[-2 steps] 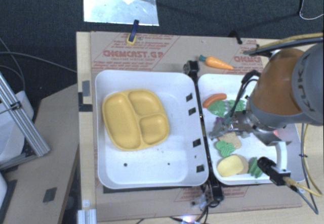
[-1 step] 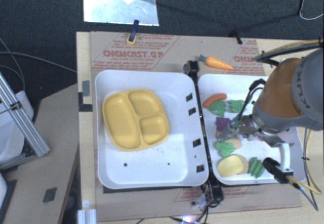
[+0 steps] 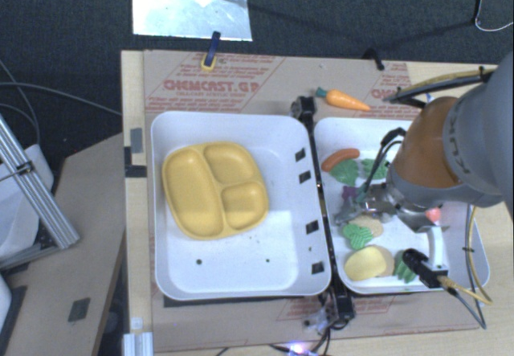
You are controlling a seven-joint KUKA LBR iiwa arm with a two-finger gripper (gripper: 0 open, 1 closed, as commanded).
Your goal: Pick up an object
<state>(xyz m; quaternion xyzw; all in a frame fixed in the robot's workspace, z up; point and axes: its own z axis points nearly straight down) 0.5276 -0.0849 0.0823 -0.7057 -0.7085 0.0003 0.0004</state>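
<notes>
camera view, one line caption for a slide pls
Arm's claw lowered among toy foods in the right bin; yellow divided tray in the left bin.

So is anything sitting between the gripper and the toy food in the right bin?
Nothing visible does. The gripper is low inside the right bin, directly over the toy pieces: a green leafy piece and an orange-red sausage just beyond it, a yellow piece nearer the front. The arm hides the bin's right part.

Yellow divided tray in left bin; toy carrot on bench beyond.
</notes>
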